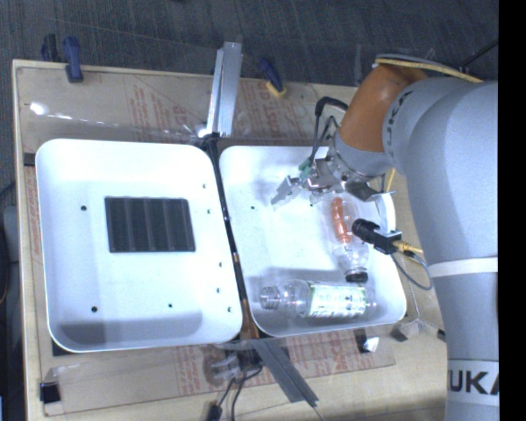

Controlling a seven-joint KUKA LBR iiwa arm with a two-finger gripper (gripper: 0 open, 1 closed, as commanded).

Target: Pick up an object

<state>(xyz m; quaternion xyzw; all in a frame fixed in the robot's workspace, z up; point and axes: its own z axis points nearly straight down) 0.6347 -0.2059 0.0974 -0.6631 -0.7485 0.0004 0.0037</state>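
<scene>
Grey gripper (285, 191) above right bin (263, 261)

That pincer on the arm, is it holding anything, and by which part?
Nothing is held. The pincer hangs over bare floor in the right bin, its fingers spread with nothing between them. The two bottles, one orange-filled and one clear, lie apart from it.

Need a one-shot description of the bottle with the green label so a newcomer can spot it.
Start at the right bin, the one the arm reaches into. Along its near wall lies a clear plastic bottle on its side with a green-and-white label. The other bottle, nearer the gripper, is smaller with orange contents and a black cap.
</scene>
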